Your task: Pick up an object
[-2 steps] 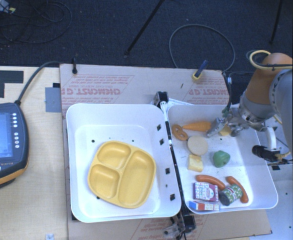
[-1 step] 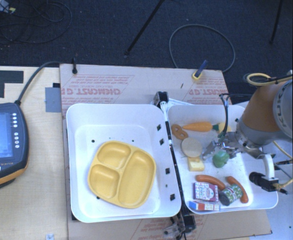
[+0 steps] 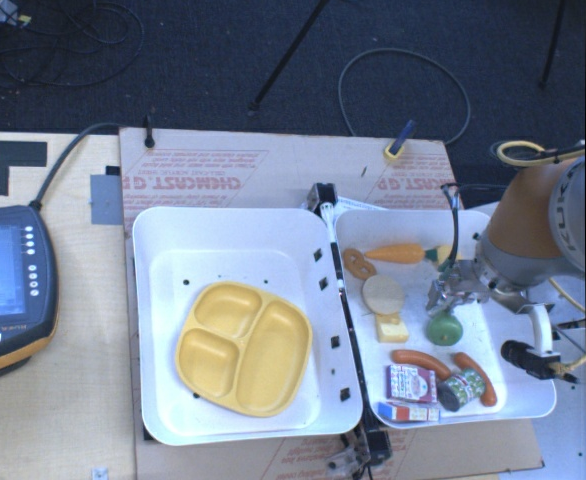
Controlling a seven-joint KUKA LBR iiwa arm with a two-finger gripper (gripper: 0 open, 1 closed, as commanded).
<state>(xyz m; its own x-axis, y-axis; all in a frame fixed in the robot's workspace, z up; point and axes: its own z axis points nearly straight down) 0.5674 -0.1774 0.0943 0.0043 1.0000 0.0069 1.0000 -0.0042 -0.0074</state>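
The pincer (image 3: pixel 451 298) hangs low in the right bin (image 3: pixel 518 405), just over the green apple (image 3: pixel 444 327); I cannot tell its state. The apple sits mid-bin, right of the cheese cube (image 3: pixel 391 327), sausages (image 3: pixel 420 360) nearer.

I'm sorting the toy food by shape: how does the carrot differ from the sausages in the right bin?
The carrot is orange with a green tip and tapers to a point; the sausages are reddish-brown with rounded ends. The carrot lies level near the bin's far side; the sausages lie slanted near its front, one beside the small box. Both are long, thin toy foods in the right bin.
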